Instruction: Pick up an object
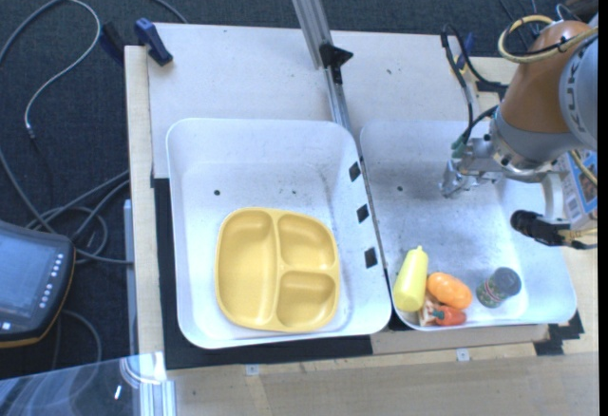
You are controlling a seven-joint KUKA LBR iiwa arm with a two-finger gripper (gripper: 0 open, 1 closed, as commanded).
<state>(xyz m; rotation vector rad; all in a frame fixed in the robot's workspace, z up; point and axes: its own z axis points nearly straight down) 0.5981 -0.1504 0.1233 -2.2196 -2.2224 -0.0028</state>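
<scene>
Camera view gave us the grey arm with its orange band reaching in from the right, its two-finger gripper [456, 184] poised low over the bare upper part of the right-hand shallow white bin [418, 158], and we could not tell how it was set, though nothing showed in its grasp. Along that bin's near edge we saw a yellow plastic bottle [411, 278], touching a round orange fruit-shaped toy [448, 290] with a small red piece [440, 313] below it, and a small dark round can [499, 286] just beside them, all well apart from the gripper. In the left-hand white bin [256, 158] we found a yellow plastic tray with three compartments [277, 268] lying flat.
</scene>
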